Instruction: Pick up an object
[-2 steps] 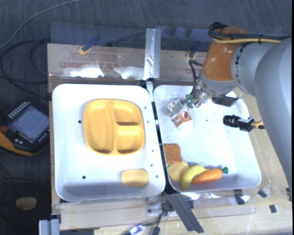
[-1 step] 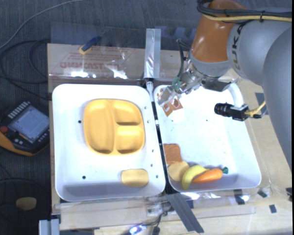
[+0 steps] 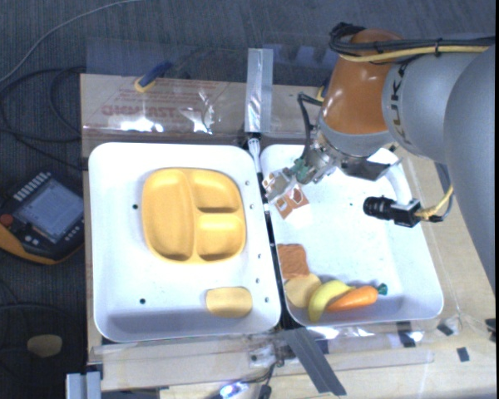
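my gripper (image 3: 293,183) hung low over the right bin's (image 3: 416,260) upper left corner, by the divider; i could not tell its state. i judged this the reach, nothing held. nearest lay a brown slice (image 3: 293,261); beyond it the carrot (image 3: 353,298), long axis roughly left-right, green end right. next called for centring over one piece.

A bulky grey arm (image 3: 449,115) wears a glossy orange band (image 3: 358,98), with black and yellow cables (image 3: 399,50) running along it.
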`<control>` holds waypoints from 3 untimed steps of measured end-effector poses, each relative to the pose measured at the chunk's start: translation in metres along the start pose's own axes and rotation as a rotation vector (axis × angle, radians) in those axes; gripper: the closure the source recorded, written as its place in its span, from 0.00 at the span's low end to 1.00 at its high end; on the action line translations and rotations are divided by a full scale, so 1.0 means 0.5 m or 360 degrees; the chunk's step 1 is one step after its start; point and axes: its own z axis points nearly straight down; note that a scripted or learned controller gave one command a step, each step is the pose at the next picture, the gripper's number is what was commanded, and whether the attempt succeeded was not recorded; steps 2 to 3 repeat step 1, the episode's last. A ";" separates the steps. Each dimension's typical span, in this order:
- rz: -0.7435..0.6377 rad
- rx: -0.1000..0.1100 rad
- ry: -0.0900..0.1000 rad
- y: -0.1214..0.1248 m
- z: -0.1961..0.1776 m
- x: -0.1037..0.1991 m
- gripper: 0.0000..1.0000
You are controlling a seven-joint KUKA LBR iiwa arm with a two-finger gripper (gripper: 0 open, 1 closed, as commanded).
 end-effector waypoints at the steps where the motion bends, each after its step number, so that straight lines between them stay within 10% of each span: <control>1: 0.0337 0.0001 0.0001 0.041 0.001 0.009 1.00; 3: 0.0337 0.0001 0.0001 0.041 0.001 0.009 1.00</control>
